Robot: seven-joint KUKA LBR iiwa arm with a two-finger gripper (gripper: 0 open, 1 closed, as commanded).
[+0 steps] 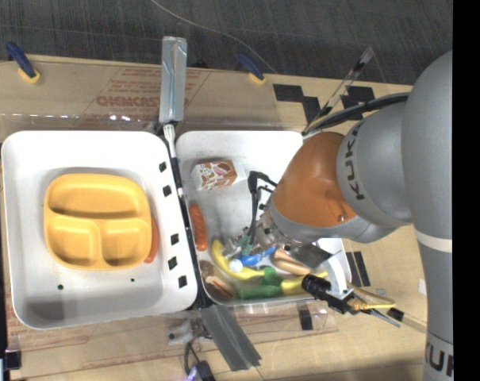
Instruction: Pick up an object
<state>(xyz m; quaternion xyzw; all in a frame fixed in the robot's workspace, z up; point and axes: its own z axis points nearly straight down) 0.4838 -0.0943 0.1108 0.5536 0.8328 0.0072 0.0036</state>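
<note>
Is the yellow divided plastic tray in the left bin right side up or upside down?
Right side up: yellow divided plastic tray shows its three open compartments.

Yellow tray (97, 217) in left bin (17, 213), arm (359, 181) over cluttered right bin (240, 145)

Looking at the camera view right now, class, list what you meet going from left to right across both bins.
Yellow plastic divided tray in the left white bin → orange carrot-shaped toy at the left wall of the right white bin → brown snack packet → grey arm's orange wrist band.
</note>
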